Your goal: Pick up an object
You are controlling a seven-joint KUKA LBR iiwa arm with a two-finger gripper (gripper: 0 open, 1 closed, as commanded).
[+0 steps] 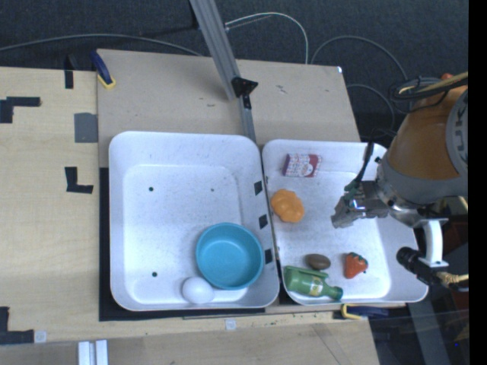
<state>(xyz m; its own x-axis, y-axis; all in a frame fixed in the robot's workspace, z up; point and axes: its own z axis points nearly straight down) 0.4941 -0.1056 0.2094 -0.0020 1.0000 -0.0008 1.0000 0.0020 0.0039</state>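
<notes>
Overhead slanted view of a bench with two shallow white bins side by side.

Nearest the viewer, along the bottom edge of the left bin [129, 204], a small white ball [197, 289] sits touching a blue bowl [229, 255]. Along the bottom edge of the right bin [304, 147], a green bottle [312, 284] lies on its side against the rim. Just above it are a small dark brown object [318, 261], possibly a stone or nut, and beside that a red strawberry-like toy [354, 265].

Further up, near the wall dividing the bins, lies an orange lumpy toy [288, 205]. The gripper [348, 210] hangs over the middle of the right bin, at the end of the grey and orange arm [426, 158] reaching in from the right. It is over bare bin floor, above the strawberry and well apart from the orange toy. Nothing is visible between its fingers; whether they are spread or closed cannot be told from here.

Farthest, near the top of the right bin, lies a small red and white packet [301, 165]. A grey metal pole [217, 40] slants across the bench beyond.

The arm appears to be in the approach step, with no object picked. The next move likely calls for centring over one item, perhaps the strawberry, and descending with fingers spread.
</notes>
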